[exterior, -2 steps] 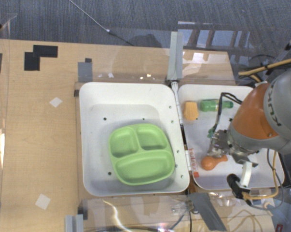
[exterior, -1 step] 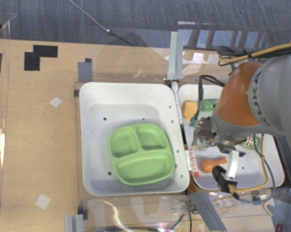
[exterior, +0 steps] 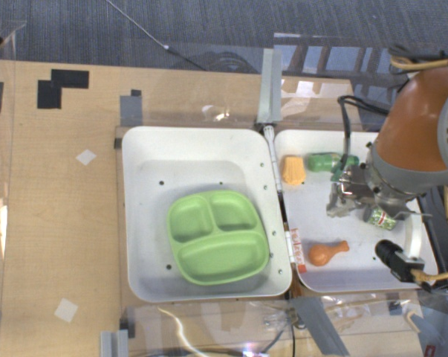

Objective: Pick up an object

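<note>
Objects in the right bin [exterior: 313,274] ring the claw [exterior: 341,203]. Nearest, I'd judge, is a small green can [exterior: 380,216] just to its right, partly under the wrist, its axis unclear. An orange drumstick-shaped toy [exterior: 326,253] lies below, long axis left-right, fat end left. Whether the claw is released or clenched, I cannot tell.

- Arm [exterior: 424,125]: bulbous orange shell, grey collar beneath it, dark lettering at the shell's right edge.
- Black cable [exterior: 345,129] loops just left of the orange shell.
- Gripper [exterior: 351,193]: bare metal bracketry below the grey collar, small and cluttered; details too fine to read.
</note>
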`<action>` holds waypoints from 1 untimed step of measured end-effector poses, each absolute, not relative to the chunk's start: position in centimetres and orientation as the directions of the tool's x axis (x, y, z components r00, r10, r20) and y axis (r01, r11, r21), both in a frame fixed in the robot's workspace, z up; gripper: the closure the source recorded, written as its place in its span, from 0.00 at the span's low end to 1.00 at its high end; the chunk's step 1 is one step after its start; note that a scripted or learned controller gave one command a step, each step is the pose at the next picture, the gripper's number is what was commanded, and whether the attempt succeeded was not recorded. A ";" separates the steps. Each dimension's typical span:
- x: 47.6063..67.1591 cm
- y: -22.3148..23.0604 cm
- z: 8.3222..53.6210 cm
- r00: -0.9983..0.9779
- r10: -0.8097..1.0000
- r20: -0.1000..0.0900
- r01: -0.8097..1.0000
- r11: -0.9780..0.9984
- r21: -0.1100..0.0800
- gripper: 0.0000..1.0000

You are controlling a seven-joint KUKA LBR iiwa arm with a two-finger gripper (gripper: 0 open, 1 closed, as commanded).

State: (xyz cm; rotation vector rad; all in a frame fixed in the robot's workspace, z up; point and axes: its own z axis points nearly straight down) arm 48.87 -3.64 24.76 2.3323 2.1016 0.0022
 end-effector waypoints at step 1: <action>49.1 2.0 18.2 0.479 0.878 -0.001 0.878 -0.479 -0.003 1.00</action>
